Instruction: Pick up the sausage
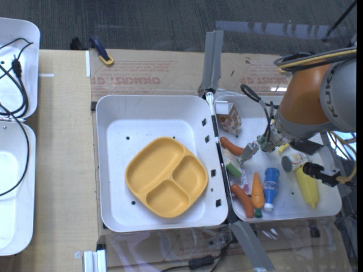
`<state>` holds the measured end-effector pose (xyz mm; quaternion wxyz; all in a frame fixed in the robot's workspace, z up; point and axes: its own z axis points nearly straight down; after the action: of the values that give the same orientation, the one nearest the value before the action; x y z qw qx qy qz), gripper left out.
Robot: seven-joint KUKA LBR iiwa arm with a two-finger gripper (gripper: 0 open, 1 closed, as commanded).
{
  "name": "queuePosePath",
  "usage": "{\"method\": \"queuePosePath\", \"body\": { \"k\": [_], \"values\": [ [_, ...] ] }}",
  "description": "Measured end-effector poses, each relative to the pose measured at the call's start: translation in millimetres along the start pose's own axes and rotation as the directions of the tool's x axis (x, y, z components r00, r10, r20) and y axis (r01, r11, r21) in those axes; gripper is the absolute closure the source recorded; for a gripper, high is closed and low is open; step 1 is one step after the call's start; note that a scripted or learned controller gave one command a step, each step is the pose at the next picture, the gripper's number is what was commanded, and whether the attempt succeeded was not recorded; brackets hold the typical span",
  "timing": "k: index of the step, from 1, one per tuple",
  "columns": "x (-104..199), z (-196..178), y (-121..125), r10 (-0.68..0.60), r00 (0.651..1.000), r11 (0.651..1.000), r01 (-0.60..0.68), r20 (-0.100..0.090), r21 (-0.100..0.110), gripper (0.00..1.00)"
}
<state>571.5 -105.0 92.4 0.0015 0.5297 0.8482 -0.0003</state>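
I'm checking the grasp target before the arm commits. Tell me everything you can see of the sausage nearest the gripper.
The sausage is a short, smooth orange-red toy link, plastic-looking, with rounded ends. It lies flat and diagonal in the right bin, near its left wall, below a small printed box. The gripper sits right at its lower-right end; whether they touch is unclear.

A light wooden bench [62, 152] is covered at its far side by a flattened brown cardboard sheet [147, 75] printed with red lettering. Two shallow white plastic bins are set side by side on it: the left bin [110, 152] and the right bin [329, 204], touching along a shared edge. A small blue-and-yellow clamp-like object [101, 51] is seen at the far left corner of the cardboard.
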Motion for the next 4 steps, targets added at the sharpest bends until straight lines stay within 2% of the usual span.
{"method": "queuePosePath", "body": {
  "k": [1,2,3,4],
  "values": [
    [-1,-9,0,0.003,1.0,1.0,-0.003,0.001,0.0,1.0],
    [54,-99,64,0.02,1.0,1.0,-0.02,-0.002,0.001,1.0],
    [126,-196,90,0.267,0.964,0.964,-0.267,0.0,0.003,1.0],
    [126,-195,90,0.267,0.964,0.964,-0.267,0.0,0.003,0.0]
  ]
}}
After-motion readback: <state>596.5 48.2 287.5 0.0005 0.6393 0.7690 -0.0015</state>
